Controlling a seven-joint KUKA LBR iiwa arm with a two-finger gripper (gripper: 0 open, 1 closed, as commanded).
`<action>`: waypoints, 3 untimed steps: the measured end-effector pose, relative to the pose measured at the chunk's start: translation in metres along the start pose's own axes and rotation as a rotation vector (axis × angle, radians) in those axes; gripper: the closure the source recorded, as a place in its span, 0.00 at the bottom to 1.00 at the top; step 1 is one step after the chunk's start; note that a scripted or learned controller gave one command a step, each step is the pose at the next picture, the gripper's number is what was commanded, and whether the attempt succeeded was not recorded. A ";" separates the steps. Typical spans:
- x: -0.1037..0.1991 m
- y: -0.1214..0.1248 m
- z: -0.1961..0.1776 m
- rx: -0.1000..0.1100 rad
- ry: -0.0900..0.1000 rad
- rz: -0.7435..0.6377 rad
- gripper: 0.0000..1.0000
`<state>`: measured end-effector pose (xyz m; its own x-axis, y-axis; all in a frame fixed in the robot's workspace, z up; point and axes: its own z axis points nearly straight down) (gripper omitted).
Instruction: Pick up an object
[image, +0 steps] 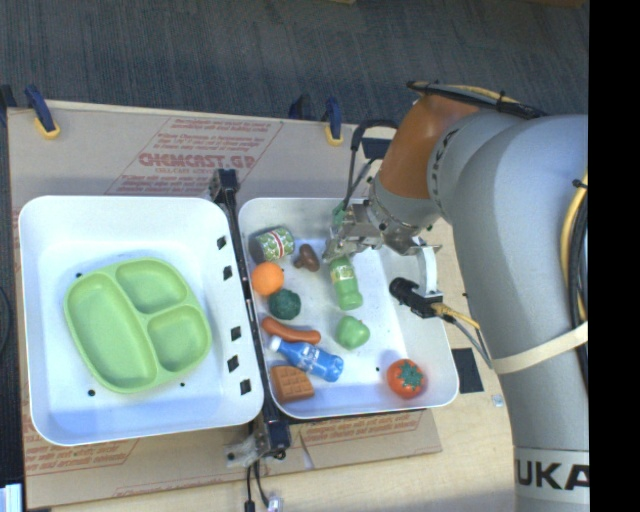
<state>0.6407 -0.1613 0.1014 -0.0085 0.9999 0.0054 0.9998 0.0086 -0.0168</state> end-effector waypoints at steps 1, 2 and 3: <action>0.020 0.015 -0.098 -0.018 -0.005 0.002 1.00; 0.006 0.014 -0.113 -0.017 -0.005 0.004 1.00; 0.055 -0.010 -0.155 -0.016 -0.003 0.002 1.00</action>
<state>0.6324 -0.1070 0.2567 -0.0062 1.0000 0.0020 1.0000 0.0062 -0.0011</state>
